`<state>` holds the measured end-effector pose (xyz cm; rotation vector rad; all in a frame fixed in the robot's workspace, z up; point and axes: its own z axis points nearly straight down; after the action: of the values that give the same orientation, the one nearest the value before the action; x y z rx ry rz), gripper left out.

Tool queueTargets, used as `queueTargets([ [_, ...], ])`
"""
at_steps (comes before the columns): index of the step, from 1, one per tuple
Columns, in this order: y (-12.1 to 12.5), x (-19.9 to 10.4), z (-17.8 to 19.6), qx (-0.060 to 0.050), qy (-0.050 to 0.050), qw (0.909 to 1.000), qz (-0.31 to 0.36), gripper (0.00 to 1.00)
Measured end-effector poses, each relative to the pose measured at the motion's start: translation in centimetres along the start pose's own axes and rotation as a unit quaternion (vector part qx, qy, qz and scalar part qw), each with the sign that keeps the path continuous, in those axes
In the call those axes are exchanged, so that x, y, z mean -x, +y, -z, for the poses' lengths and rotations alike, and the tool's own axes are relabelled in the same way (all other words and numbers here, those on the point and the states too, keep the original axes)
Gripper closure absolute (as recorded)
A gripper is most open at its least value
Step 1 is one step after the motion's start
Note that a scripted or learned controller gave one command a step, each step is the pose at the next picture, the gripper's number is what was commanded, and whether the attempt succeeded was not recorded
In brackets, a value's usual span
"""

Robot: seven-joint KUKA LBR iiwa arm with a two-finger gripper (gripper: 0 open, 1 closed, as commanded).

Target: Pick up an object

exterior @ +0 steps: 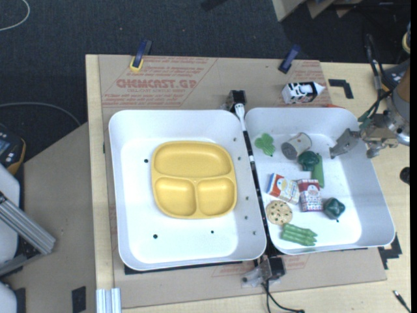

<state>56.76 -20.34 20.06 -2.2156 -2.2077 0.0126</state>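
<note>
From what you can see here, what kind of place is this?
Probably a robotics lab bench for grasping trials: two white bins on a board clamped to the bench, toy food such as a cookie, and a robot arm reaching in.

Left of the grey metal gripper (pixel 357 143), a grey cylinder (pixel 295 145) sits by a light green leafy piece (pixel 264 143) and a dark green stalk (pixel 313 163). Below the gripper lie a dark green lump (pixel 334 207) and a red-and-white packet (pixel 310 195). Farther left are a tan cookie with dark specks (pixel 279 212) and a yellow divided tray (pixel 193 178) in a white bin (pixel 124 149).
</note>
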Motion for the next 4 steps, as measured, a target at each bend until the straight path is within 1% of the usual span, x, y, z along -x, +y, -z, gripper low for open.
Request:
queueTargets([
  [1,0.3,-0.1,0.8,0.007,-0.002,1.0,0.002,0.0],
  [2,-0.1,-0.2,-5.5,0.004,-0.001,1.0,0.002,0.0],
  [3,-0.3,-0.8,-9.9,0.005,-0.001,1.0,0.002,0.0],
  [4,-0.3,-0.9,-11.7,0.006,-0.001,1.0,0.002,0.0],
])
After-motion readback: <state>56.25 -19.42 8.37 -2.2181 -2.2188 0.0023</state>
